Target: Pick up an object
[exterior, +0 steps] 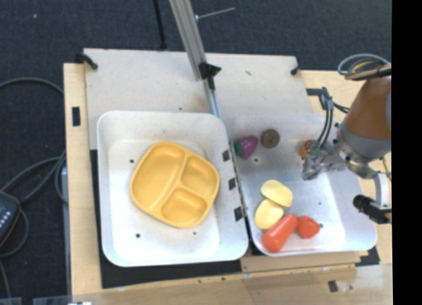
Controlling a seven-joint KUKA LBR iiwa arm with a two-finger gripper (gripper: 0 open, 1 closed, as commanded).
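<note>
My gripper (309, 169) hangs over the right bin (353, 228), in its upper right part, with the orange-banded wrist (368, 116) behind it. A small orange object (307, 147) lies just beyond the gripper, partly hidden by it. To the left along the bin's far side sit a brown round piece (269, 138) and a purple and green object (247, 145). Toward the near side lie two pale yellow pieces (277, 193) (267, 213), an orange-red carrot-like piece (279, 231) and a red tomato-like piece (307, 226).
The left bin (115, 238) holds a yellow divided tray (175, 183). A slanted metal rail (188, 24) rises from the back between the bins. Cables (356, 66) loop near the arm at the right.
</note>
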